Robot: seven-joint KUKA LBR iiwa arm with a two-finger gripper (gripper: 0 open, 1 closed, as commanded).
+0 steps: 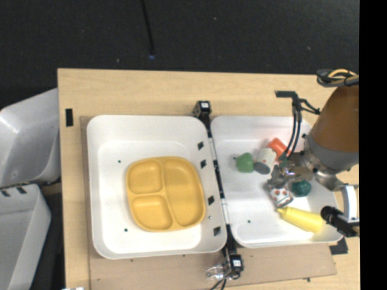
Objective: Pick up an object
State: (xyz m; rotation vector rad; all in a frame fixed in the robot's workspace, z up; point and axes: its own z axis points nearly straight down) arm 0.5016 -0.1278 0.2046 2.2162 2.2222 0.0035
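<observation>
My gripper (282,183) reaches down into the right bin (242,222) from the right, under the orange band of the arm. Its tip sits among a cluster of small objects. A green round object (244,162) lies to its left, with a grey-white piece (263,159) and an orange piece (277,145) just above it. A teal object (300,188) lies right of the tip, and a small red-and-white speckled object (279,194) sits directly below it. A yellow bottle-shaped object (301,219) lies at the bin's front right.
The left bin (103,222) holds a yellow divided plate (164,193). Black cables (295,125) hang beside the arm over the right bin's back edge. A divider with black clips (213,174) runs between the bins.
</observation>
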